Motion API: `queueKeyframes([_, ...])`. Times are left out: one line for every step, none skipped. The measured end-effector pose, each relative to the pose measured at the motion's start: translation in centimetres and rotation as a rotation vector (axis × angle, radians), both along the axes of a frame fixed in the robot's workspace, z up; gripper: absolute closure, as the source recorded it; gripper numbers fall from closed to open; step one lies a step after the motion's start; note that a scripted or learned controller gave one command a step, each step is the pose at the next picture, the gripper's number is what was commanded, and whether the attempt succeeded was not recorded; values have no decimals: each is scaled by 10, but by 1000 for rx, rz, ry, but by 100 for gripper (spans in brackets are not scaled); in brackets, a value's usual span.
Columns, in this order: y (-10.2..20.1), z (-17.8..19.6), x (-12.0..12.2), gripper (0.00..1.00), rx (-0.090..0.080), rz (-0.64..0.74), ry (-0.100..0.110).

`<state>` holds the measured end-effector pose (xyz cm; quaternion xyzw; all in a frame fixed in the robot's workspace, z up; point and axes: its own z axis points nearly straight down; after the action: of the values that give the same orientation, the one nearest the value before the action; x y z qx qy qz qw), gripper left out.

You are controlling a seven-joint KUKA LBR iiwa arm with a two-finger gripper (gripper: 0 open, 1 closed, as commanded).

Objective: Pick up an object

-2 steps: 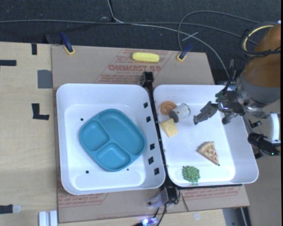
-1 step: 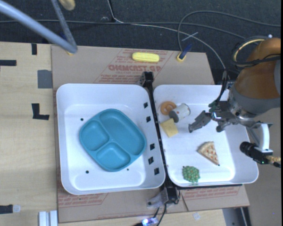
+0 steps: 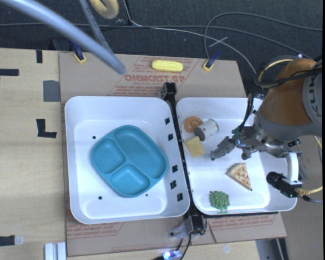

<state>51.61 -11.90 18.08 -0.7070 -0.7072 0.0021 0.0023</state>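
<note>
The arm (image 3: 290, 99) comes in from the right and hangs over the right bin (image 3: 260, 202), covering that bin's upper right corner and part of its right wall; its far side is cut off at the picture's edge. The gripper (image 3: 233, 147) sits low over the bin floor, its fingers spread apart with nothing between them, one dark finger (image 3: 221, 149) pointing left toward the cheese cube and the other beside the pizza slice. Taking the pizza slice (image 3: 240, 175) as the mark: the gripper is just above and left of it, not touching; the yellow cheese cube (image 3: 194, 147) lies well to its left and higher; an orange ring (image 3: 193, 124) and a small white cylinder (image 3: 208, 128) lie touching each other further up and left, too small to name surely; a green bumpy lump (image 3: 219, 200) lies below and left. The left bin (image 3: 76, 145) holds a blue divided tray (image 3: 129, 160). Red print on the cardboard (image 3: 141, 77) above the bins reads roughly "CHEMCAST GP", partly blurred. A yellow corn cob (image 3: 167, 66) rests there
</note>
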Motion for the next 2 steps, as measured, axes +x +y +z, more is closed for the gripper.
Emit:
queueKeyframes([-3, -44, -2, 0, 0, 0, 0])
queueKeyframes([-2, -32, -1, 100, 1, 2, -3])
